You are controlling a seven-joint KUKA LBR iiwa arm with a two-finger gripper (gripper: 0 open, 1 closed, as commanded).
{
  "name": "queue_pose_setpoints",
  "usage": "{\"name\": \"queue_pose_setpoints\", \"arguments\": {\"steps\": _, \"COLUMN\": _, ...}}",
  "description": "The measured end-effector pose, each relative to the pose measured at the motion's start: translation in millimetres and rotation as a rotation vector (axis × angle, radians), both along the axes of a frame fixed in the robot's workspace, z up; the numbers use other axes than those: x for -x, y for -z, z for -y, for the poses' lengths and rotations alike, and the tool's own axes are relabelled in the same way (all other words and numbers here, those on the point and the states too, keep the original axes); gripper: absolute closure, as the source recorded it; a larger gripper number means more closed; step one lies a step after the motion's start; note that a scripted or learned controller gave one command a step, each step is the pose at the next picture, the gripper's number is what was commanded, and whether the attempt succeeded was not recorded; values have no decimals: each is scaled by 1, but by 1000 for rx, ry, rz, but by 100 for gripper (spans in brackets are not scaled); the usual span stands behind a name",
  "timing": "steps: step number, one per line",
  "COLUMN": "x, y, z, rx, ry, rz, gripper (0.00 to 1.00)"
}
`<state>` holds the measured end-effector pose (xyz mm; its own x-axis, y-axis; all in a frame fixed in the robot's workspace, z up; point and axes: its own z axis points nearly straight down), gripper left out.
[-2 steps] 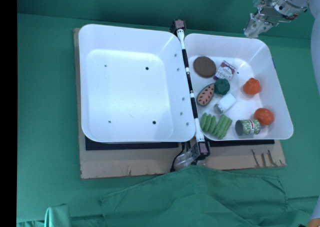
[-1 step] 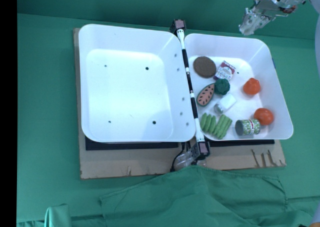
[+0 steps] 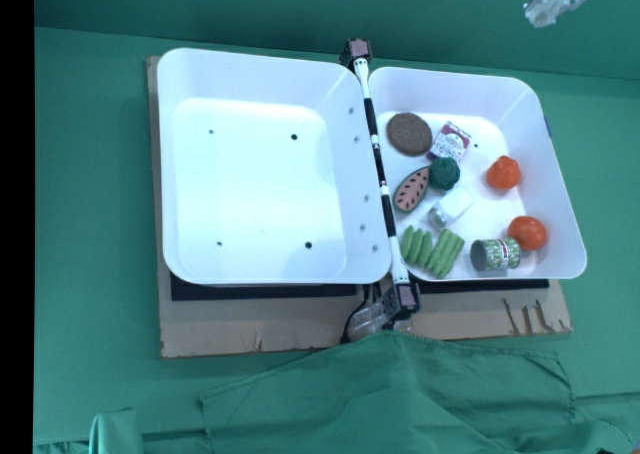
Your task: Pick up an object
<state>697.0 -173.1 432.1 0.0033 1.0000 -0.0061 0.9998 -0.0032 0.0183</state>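
The right bin [image 3: 560,212] holds several small items: a brown round cookie [image 3: 409,133], a red-and-white packet [image 3: 451,140], a dark green ball [image 3: 444,173], a watermelon slice [image 3: 411,189], a clear small bottle [image 3: 449,208], green pea pods [image 3: 432,249], a green tin can [image 3: 495,254] and two orange-red fruits [image 3: 504,173] [image 3: 527,232]. My gripper [image 3: 548,2] hangs high at the top right corner, well above and behind the right bin, far from all the items. Nothing shows between its fingers.
The left bin [image 3: 180,92] stands beside the right one, split by a black-and-white hinge bar [image 3: 375,157]. Both rest on a cardboard sheet [image 3: 250,327] over green cloth. A folded green cloth [image 3: 400,397] lies at the front.
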Motion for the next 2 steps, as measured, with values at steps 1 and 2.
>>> {"name": "queue_pose_setpoints", "arguments": {"steps": 1, "x": 11, "y": -10, "z": -23, "rx": -5, "ry": -2, "rz": -13, "gripper": 100}}
{"name": "queue_pose_setpoints", "arguments": {"steps": 2, "x": 1, "y": 75, "z": 16, "rx": -4, "ry": 3, "rz": -23, "gripper": 100}}
